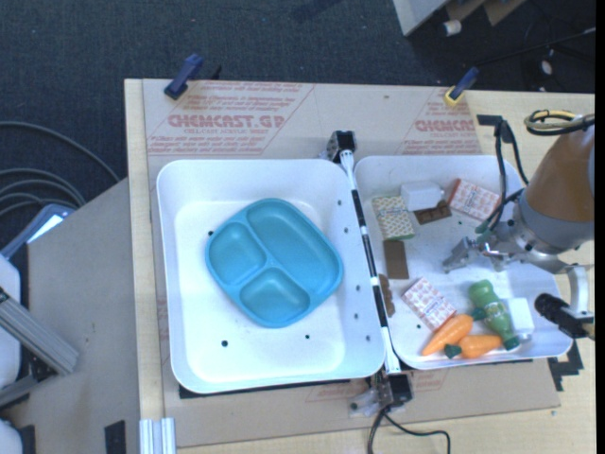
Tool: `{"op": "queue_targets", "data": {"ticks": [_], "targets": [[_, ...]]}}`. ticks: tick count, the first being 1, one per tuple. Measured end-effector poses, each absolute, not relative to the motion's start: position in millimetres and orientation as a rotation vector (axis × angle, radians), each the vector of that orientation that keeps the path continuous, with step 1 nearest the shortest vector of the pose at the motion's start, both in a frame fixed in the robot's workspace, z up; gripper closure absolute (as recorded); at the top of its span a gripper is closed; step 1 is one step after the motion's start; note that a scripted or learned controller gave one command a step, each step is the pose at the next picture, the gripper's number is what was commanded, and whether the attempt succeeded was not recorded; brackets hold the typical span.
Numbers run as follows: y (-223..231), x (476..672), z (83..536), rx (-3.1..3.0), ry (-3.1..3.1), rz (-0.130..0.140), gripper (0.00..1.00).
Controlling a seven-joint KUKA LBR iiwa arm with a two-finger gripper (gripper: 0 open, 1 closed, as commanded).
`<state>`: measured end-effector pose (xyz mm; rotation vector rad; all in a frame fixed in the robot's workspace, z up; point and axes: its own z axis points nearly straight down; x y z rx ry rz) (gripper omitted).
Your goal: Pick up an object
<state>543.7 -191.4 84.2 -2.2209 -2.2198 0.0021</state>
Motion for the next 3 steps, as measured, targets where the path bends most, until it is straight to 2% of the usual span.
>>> {"op": "queue_targets", "data": {"ticks": [1,2,3], "targets": [[-189.7,486.0,84.3,-2.221,-2.219,0.001,0.0],[-189.6,486.3,94.1,-2.223,-2.219,0.0,1.0],[-123.5,544.0,157.5,-2.219,-2.224,-0.003,1.0]]}}
